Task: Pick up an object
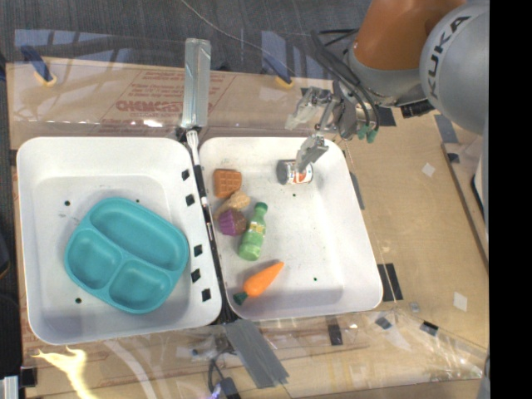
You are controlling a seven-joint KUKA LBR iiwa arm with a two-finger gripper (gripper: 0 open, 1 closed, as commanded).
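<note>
A teal plastic plate with three compartments (125,254) lies in the left shallow white bin (50,160). A grey metal bar (196,81) stands along the seam between the bins, on a brown cardboard sheet with red print (125,90).

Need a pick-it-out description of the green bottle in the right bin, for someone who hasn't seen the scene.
Start at the right white bin, the one without the teal divided plate. Along its left side sits a small cluster of toy food; the green bottle lies at the cluster's right edge, just above the orange carrot. It is the only green item, light-capped, touching the purple piece.
</note>
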